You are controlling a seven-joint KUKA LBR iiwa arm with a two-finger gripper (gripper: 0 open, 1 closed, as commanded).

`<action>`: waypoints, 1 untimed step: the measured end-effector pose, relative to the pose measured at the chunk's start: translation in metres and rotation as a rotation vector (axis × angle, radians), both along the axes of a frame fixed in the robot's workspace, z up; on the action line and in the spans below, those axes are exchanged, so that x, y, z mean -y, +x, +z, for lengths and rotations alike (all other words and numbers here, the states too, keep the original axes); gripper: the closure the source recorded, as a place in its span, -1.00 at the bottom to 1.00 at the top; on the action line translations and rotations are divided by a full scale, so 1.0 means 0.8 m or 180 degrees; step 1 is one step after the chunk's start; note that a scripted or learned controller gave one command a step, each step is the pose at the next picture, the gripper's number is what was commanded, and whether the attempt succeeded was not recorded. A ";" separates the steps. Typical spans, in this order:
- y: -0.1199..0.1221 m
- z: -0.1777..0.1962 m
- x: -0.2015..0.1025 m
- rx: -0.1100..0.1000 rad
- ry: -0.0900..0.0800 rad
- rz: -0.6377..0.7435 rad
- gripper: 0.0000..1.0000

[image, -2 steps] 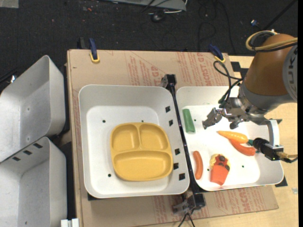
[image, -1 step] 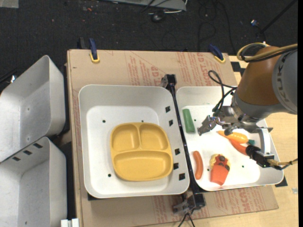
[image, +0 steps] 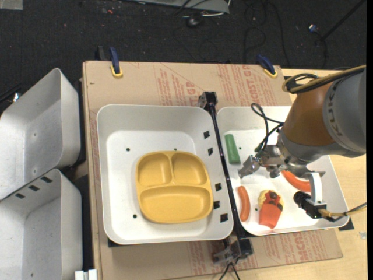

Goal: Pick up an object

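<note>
Two shallow white bins sat side by side on the counter (image: 175,80). Left bin (image: 111,156): one yellow divided plastic tray (image: 173,186). Right bin (image: 247,121): green stick (image: 232,148) at 11 o'clock, glossy red sausage (image: 243,203) at 7, orange carrot-like piece (image: 269,212) at 6. End effector (image: 263,163) hung at centre; clenched or released, cannot tell. Nothing appeared lifted; picking remained undone.

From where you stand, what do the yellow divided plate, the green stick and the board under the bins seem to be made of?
The yellow plate looks like moulded plastic: one even colour, soft sheen, rounded dividers. The green stick seems plastic too, smooth and uniformly coloured, though it is too small to be sure. The board looks like cardboard: matte brown with printed red lettering.
</note>
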State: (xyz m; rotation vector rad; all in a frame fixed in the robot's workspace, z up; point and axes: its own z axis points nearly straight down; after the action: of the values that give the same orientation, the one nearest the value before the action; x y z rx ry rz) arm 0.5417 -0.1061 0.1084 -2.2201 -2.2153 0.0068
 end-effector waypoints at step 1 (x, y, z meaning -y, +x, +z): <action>0.003 0.017 0.000 0.0021 -0.0002 -0.0003 1.00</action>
State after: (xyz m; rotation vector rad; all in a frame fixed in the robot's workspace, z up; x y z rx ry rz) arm 0.5437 -0.1059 0.1219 -2.2250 -2.2177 0.0001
